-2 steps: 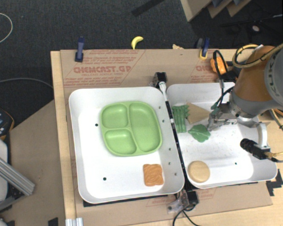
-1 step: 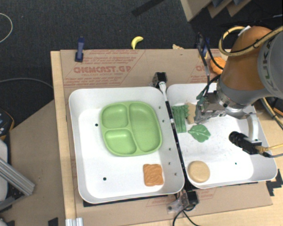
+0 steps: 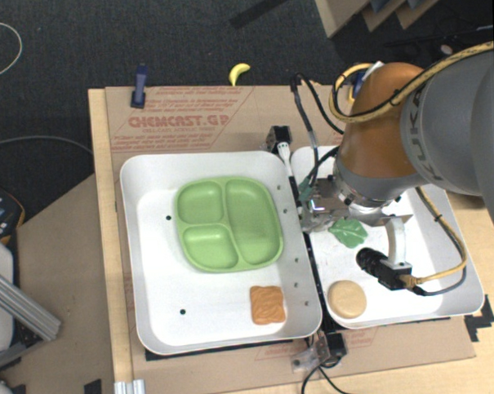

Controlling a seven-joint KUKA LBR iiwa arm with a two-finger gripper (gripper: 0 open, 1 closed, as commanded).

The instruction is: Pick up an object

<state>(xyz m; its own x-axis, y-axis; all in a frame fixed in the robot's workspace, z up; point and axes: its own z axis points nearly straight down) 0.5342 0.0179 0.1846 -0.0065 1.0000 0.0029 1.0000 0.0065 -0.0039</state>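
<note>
Seemingly soft and light, the green leaf-like piece beneath the gripper looks best pinched across its middle, with a tan round at six o'clock.

The arm reaches down into the right bin, its wrist over a green leaf-shaped piece. A round tan cookie lies nearby. The left bin holds a green divided plate and an orange waffle (near its front edge).
</note>
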